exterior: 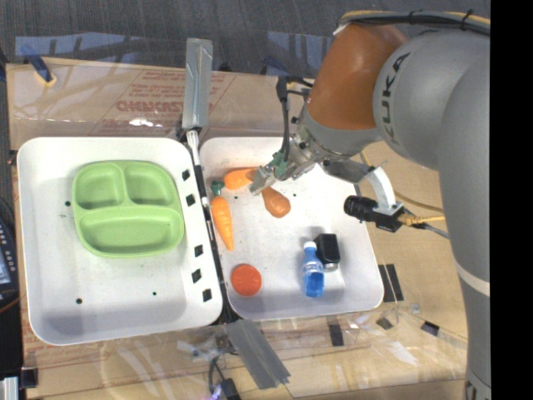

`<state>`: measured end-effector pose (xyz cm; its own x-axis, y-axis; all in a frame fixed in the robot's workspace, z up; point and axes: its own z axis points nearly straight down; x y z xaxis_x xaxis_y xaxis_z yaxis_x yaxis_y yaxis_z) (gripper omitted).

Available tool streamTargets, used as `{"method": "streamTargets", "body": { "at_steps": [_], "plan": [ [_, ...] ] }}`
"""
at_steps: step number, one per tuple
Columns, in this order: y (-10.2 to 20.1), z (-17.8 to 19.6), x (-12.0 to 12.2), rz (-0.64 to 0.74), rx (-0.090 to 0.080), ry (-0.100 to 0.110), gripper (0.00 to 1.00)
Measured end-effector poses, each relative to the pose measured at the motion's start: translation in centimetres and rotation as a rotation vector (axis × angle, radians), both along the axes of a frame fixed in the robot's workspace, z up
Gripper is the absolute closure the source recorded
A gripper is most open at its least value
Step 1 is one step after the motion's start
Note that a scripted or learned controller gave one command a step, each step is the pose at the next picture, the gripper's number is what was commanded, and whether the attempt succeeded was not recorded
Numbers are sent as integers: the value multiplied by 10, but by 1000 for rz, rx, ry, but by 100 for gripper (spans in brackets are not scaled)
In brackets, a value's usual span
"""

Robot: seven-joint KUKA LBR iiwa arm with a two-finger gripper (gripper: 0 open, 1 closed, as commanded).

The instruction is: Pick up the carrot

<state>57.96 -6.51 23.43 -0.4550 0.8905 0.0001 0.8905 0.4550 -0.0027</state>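
The carrot (221, 222), a smooth orange cone with a green stub, lies along the left wall of the right bin (358, 294). Near it lie an orange piece (239, 178), a brownish oval (276, 202), a red-orange round (246, 280) and a blue bottle (313, 273). The pincer (273, 173) hangs just above them; whether it is clenched, I cannot tell. The arm (416, 82) reads "KUKA". A green divided plate (127, 207) sits in the left bin (42, 248).
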Motion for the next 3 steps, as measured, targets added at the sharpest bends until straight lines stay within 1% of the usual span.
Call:
{"method": "streamTargets", "body": {
  "at_steps": [1, 2, 3],
  "plan": [
    [0, 0, 0, 0, 0, 0, 0],
    [-41, -65, -11, 89, 1, 2, 0],
    [-37, -143, 29, 17, 1, 0, 0]
  ]
}}
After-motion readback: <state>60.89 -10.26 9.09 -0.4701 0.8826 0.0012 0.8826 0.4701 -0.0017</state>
